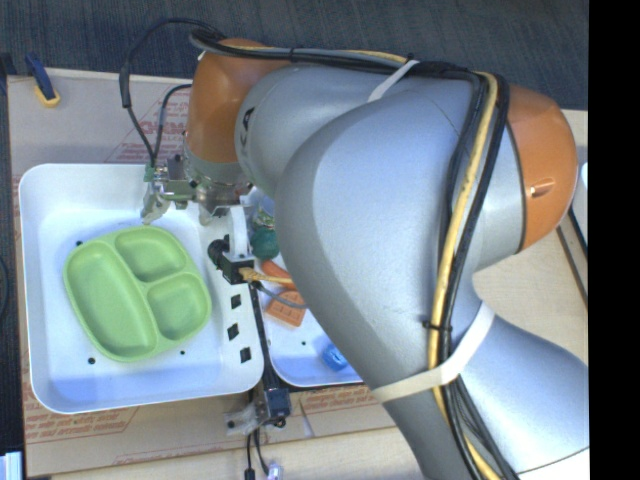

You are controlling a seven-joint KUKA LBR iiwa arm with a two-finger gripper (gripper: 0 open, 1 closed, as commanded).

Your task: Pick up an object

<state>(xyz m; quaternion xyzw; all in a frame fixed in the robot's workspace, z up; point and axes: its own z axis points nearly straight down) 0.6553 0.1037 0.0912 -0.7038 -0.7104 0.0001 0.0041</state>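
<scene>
Bench: brown cardboard-coloured surface [80, 108] with red print, dark blue-grey floor beyond its far edge, seen from above at a slant.
Left bin: shallow white bin [40, 268], rounded corners, resting on the bench; small black marks along its right wall.
Tray: light green plastic tray [135, 290] with three compartments, lying flat in the left bin, toward its middle, turned at an angle to the bin walls.
Right bin: second white bin [300, 363], touching the left bin along a dark seam; mostly covered by the arm, near-left corner showing.
Objects in right bin: orange flat piece [285, 310] beside the seam; green rounded item [264, 240] just above it, half under the arm; small blue item [331, 354] near the bin's front edge, at the arm's margin.
Arm: large grey arm [380, 228] with orange band, reaching in from the right and blocking much of both bins; black and yellow cables running along it.
Gripper: metal gripper [165, 196] at the far edge of the left bin, just above the green tray's upper corner, apart from the right-bin objects.
Jaws: too small and cluttered to tell whether spread or closed; nothing visibly between them.
Clip: blue and yellow clamp [42, 80] on the bench's far-left corner.
Cable: black cable [150, 48] looping above the wrist.
</scene>
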